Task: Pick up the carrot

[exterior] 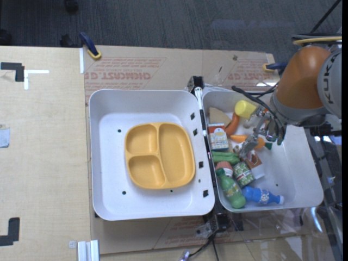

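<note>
**Gripper low over the carrot in a crowded bin**

The gripper (255, 141) hangs in the right white bin (296, 170); whether it is apart or together I cannot tell. The small orange plastic carrot (248, 139) lies just beside it, among a yellow cup (244, 109) and green bottles (231, 185). It looks light, stiff and slick: take it across its narrow middle.

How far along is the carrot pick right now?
Done: the arm has reached the right bin, with the gripper low among the items. In hand: nothing I can confirm; an orange carrot lies beside the yellow piece, apart from the gripper. Left: grasping and lifting it.
</note>
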Motion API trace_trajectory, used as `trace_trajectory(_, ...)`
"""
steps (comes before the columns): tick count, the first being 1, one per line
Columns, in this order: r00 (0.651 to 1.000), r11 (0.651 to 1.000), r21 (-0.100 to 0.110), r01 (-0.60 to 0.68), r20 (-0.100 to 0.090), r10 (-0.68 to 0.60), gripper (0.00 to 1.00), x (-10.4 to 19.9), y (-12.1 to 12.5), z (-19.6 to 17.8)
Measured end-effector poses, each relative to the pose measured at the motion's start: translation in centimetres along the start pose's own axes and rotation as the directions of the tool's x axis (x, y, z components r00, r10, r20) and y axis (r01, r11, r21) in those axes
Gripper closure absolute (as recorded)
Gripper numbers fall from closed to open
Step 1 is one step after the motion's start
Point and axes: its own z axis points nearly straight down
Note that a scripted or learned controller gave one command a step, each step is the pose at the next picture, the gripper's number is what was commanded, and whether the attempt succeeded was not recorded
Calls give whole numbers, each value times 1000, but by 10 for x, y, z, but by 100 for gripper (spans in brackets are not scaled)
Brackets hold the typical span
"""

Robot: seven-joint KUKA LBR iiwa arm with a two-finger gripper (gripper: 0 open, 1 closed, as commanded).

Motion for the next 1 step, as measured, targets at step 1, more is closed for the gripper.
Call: trace_trajectory(1,1000,1000,-2,4,13,-4,100,-4,2,-15)
